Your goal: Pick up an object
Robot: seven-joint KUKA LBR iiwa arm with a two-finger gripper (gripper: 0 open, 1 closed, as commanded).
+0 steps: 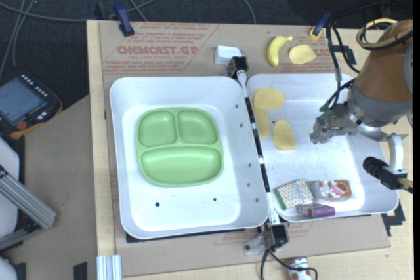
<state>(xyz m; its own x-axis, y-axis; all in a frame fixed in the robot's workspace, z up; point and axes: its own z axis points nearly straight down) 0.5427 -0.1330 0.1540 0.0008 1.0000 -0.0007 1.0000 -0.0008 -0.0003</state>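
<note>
A: So, the jaws [323,131]: apart or together?

B: I cannot tell; they are a dark grey cluster low over the right bin [374,201], and nothing shows between them. They sit right of a pale yellow oval piece [284,135], close but not clearly touching.

A: What else lies in that bin?

B: A second flat yellow piece [269,100] near the top-left corner, and along the front wall a checked packet [294,193], a red-and-white packet [335,189] and a small purple tube [316,210], all close together.

A: And the left bin [125,141]?

B: It holds a smooth light-green divided plate [179,145], three compartments, rounded corners.

A: Anything outside the bins?

B: On the bench [164,46], brown printed board, a toy banana [277,49] and a yellow slice [302,54] lie just beside each other behind the right bin.
</note>
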